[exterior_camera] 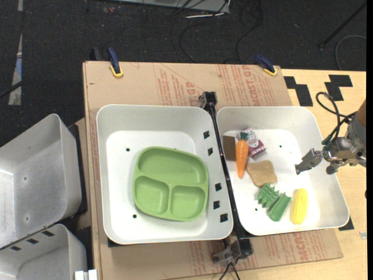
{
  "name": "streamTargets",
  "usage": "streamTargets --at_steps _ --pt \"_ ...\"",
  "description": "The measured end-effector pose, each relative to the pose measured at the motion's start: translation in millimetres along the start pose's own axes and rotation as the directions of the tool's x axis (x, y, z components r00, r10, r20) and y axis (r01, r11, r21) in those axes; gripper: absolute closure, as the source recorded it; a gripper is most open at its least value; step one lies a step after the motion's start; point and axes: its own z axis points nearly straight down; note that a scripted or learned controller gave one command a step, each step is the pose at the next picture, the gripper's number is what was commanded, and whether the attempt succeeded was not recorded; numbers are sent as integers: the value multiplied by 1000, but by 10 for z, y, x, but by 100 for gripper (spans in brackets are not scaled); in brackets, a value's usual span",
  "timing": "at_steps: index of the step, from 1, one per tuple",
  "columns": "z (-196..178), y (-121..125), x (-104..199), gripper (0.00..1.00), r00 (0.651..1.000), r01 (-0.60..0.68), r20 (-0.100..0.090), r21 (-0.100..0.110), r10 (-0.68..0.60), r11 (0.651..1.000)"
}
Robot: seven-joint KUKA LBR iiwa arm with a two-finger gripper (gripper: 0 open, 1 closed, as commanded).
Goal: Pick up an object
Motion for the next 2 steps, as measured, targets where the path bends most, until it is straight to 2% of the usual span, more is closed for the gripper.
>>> streamTargets --at_steps 1,2 --pt "-72 30 7 0 1000 4 4 -13 -4 1000" --pt "418 -5 -78 0 1000 1 2 -9 -1 1000"
